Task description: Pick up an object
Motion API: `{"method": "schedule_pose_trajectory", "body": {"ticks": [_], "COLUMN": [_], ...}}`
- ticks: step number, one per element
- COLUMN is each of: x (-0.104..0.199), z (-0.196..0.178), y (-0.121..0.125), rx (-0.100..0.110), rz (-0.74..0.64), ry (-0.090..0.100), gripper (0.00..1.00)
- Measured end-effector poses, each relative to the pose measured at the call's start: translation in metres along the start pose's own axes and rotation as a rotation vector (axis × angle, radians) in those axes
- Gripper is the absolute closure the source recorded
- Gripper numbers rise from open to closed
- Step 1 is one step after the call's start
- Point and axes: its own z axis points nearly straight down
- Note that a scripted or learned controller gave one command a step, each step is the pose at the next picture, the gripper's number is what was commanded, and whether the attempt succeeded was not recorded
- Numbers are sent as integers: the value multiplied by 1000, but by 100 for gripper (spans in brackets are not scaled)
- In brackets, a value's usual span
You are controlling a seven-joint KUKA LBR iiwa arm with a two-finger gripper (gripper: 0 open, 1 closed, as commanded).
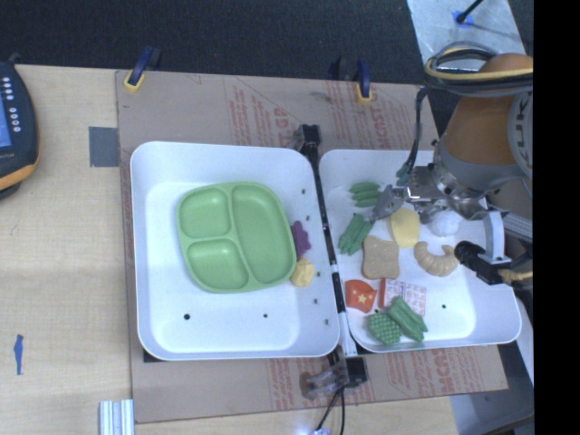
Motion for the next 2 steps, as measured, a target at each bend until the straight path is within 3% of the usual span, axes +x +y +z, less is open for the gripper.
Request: {"method": "schedule_pose_trajectory", "body": {"ticks": [1, 2], "x": [-50, -49], "z": [64, 49], "y": [7, 9], "rx": [7, 2], "rz": [9, 6], "ry": [1, 1], "gripper": [0, 100]}}
